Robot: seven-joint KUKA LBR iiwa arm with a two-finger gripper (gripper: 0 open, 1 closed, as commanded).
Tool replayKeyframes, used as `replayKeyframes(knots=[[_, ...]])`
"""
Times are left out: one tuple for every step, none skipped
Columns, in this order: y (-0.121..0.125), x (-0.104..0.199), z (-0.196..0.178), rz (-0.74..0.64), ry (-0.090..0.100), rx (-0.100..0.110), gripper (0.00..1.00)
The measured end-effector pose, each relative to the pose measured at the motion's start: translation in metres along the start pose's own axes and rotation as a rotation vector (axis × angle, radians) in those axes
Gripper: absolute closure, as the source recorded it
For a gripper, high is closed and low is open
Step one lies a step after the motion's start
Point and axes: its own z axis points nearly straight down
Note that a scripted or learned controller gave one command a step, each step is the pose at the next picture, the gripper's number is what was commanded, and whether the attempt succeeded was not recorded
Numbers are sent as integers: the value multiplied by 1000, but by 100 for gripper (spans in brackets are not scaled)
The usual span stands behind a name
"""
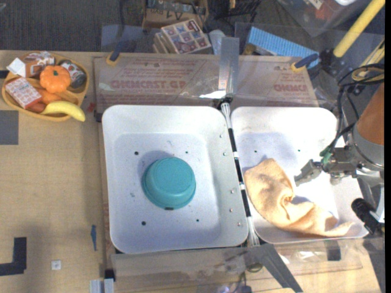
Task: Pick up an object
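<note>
An upturned teal bowl (169, 182) sits in the middle of the left bin (117, 140). A crumpled orange-tan cloth (272, 191) lies across the near half of the right bin (276, 126). My gripper (305, 173) reaches in from the right, low over the right bin, just past the cloth's upper right edge. It points left toward the cloth, and nothing shows in its grasp. The orange-banded arm enters at the right edge.
A basket of toy fruit (44, 89), with a banana and a small pumpkin, sits on the bench at the far left. A cardboard wall (165, 83) stands behind both bins. A metal divider (234, 163) separates the bins.
</note>
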Motion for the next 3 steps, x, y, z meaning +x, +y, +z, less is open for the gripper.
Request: replayKeyframes(knots=[[-4, 17, 112, -256, -1, -10, 0], [-4, 15, 102, -250, -1, -14, 100], [-4, 15, 102, -251, -1, -14, 0]])
